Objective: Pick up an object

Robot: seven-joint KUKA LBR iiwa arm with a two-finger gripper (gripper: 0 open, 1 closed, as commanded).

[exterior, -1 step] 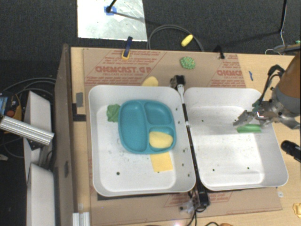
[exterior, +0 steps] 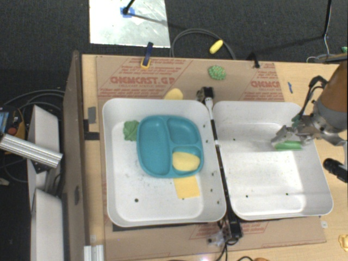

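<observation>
Evidently the hand (exterior: 287, 137) sits low in the right-hand bin (exterior: 261, 200), right at a small green piece (exterior: 288, 144) that lies on the bin floor beneath its tip; that looks like the object it is after. Whether it has the piece clamped or merely touches it cannot be told, since the tip is blurred. Well away from the hand, in the far bin (exterior: 117, 200), a teal divided plate (exterior: 163, 145) carries a yellow lump (exterior: 186, 161), with a yellow slice (exterior: 187, 187) and a green leafy bit (exterior: 130, 129) just beside it, all untouched.
</observation>
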